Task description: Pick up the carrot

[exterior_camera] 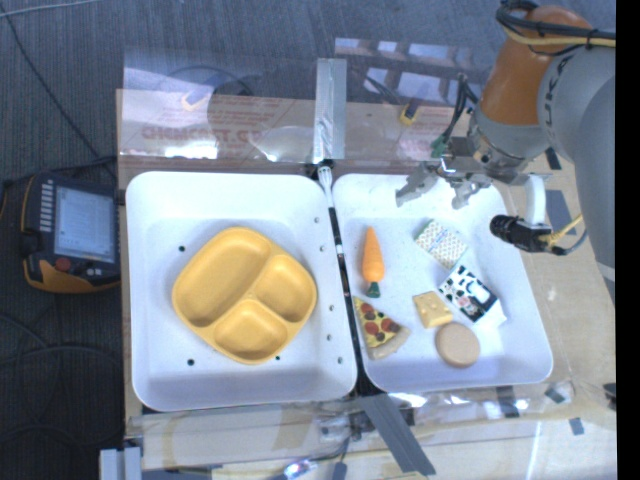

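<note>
An orange carrot [372,259] with a green stem end lies lengthwise in the right bin [520,368], close to its left wall, tip pointing to the back. My gripper [437,190] hangs over the bin's back edge, up and to the right of the carrot and well apart from it. Its two grey fingers [410,190] are spread wide with nothing between them.
The right bin also holds a pizza slice [379,326], a cheese cracker [432,309], a round cookie [457,345], a patterned white packet [441,240] and a black-and-white packet [470,293]. A yellow divided plate [245,293] sits in the left bin [150,368]. A teach pendant [68,233] lies at far left.
</note>
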Motion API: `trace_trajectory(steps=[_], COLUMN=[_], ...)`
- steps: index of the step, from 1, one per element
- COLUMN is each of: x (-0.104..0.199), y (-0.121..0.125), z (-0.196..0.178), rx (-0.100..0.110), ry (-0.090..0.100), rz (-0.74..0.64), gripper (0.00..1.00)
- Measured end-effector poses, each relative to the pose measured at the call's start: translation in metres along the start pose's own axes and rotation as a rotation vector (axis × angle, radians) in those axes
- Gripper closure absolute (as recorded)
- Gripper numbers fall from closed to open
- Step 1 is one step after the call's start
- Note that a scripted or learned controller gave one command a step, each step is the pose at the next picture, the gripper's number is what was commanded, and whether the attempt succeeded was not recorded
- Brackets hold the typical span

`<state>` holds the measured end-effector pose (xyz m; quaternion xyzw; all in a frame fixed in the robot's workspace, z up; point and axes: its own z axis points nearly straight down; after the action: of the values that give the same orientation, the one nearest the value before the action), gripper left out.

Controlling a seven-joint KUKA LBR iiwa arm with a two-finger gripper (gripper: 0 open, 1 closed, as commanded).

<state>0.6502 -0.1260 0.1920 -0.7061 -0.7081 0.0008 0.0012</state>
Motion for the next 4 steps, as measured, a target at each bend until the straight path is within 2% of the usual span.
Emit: trace_trajectory(steps=[1,2,3,4], x=[0.063,0.098,0.072,0.073], y=[-0.02,-0.026,-0.103,-0.052], z=[0.009,0.008,0.009,0.009], rx=[-0.001,-0.002,-0.001,-0.003], ry=[-0.001,-0.001,-0.001,-0.002], rz=[-0.385,-0.55,-0.625,-0.697], gripper=[0.0,0.0,0.0,0.0])
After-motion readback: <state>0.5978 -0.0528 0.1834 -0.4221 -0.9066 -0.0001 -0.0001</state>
